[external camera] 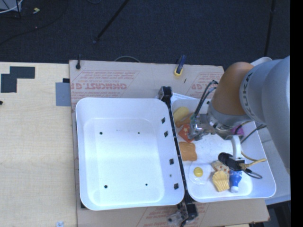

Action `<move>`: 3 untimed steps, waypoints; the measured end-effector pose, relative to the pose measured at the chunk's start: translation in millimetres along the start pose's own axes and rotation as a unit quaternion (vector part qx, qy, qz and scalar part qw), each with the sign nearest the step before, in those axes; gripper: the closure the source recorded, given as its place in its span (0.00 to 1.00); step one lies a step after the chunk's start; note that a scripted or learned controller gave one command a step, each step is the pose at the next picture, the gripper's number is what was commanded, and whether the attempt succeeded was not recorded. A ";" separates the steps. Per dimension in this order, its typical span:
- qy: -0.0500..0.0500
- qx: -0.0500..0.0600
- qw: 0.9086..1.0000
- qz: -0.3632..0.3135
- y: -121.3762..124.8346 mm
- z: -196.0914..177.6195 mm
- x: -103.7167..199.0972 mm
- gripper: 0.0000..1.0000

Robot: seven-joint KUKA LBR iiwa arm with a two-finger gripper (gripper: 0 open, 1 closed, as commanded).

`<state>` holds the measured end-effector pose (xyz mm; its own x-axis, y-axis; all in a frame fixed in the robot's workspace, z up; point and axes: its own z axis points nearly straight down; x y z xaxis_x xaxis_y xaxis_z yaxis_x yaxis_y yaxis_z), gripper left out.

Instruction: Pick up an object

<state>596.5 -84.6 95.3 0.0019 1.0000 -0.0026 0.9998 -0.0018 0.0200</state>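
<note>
The arm reaches in from 3 o'clock and sets its gripper low over the 10 o'clock part of the cluttered bin. That seems to be the spot chosen for a grasp, since several things crowd together there. Just at the gripper's 9 o'clock side lies a red-orange piece, the likeliest target. The two look to be touching or nearly so, but the view does not settle it. Whether the gripper is spread or closed on anything cannot be told from this slant, as the wrist hides its tips.

A yellow object sits at the piece's 12 o'clock and an orange lump at its 6 o'clock. Both are close enough to be nudged or caught along with it. The bin's wall stands just beyond at 9 o'clock and leaves little room on that side.

Toward 5 o'clock, well apart from the gripper, are a toy fried egg, a yellow ridged piece, a small tan piece and a blue item. The neighbouring bin lies at 9 o'clock. Both bins rest on cardboard over the desk.
</note>
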 end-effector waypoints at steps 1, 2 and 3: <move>0.001 0.008 1.000 -0.002 14.0 -53.8 -12.7 1.00; 0.002 0.013 1.000 0.000 -57.2 9.4 -10.1 1.00; 0.002 0.011 1.000 -0.001 -35.6 7.2 -15.3 1.00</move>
<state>561.1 -99.9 87.4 0.0004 1.0000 0.0005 1.0000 -0.0004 -0.0015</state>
